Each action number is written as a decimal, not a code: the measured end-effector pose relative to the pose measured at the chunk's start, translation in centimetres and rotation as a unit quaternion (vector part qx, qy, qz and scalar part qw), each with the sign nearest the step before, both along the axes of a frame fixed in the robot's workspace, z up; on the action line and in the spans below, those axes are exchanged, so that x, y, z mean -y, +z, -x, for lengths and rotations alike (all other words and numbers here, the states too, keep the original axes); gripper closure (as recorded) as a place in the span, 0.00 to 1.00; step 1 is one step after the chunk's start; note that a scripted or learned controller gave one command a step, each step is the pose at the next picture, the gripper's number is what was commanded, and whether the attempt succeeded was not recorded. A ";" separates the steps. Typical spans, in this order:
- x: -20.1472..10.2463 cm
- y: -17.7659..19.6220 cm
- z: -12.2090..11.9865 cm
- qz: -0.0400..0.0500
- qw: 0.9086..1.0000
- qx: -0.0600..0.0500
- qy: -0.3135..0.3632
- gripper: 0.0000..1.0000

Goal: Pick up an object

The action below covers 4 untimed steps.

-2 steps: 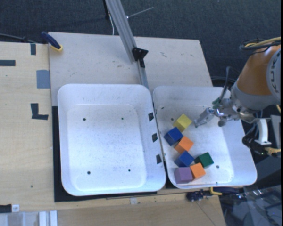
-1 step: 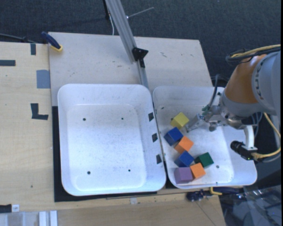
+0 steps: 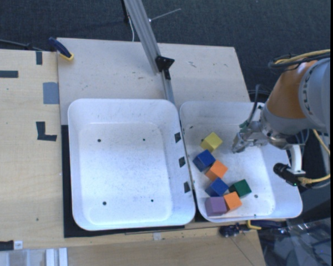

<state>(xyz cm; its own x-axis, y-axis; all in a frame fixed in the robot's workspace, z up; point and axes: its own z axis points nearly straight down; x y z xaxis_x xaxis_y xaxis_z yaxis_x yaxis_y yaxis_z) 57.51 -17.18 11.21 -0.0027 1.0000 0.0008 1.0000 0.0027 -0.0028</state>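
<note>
In the right-hand bin (image 3: 277, 204), a cluster of small blocks sits toward the left side: a yellow block (image 3: 212, 142) topmost, blue, orange, green and purple ones below. The gripper (image 3: 241, 143) hangs just right of the yellow block, its grip unclear from here.

A pale wooden bench (image 3: 22, 165) bears 2 white bins (image 3: 77, 115) side by side on a black mat (image 3: 65, 204).

Yellow block (image 3: 212, 142) apart at top, two blue blocks (image 3: 204, 160) (image 3: 217, 187), two orange blocks (image 3: 216, 170) (image 3: 232, 200), green block (image 3: 241, 188), purple block (image 3: 215, 206), clustered in right bin (image 3: 277, 198)
</note>
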 end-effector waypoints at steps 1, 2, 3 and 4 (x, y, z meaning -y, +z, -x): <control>-0.1 6.3 0.1 0.001 1.000 0.004 0.000 1.00; -0.3 10.6 -0.1 0.001 1.000 0.003 0.000 1.00; 0.3 15.0 -0.2 0.001 1.000 0.003 0.000 1.00; -4.4 15.4 -0.1 0.000 1.000 0.001 0.002 1.00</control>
<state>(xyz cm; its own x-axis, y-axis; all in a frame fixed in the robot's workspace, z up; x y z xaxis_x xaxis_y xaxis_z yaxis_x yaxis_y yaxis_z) 57.60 -12.80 26.60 -0.0057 1.0000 0.0005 1.0000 0.0057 -0.0006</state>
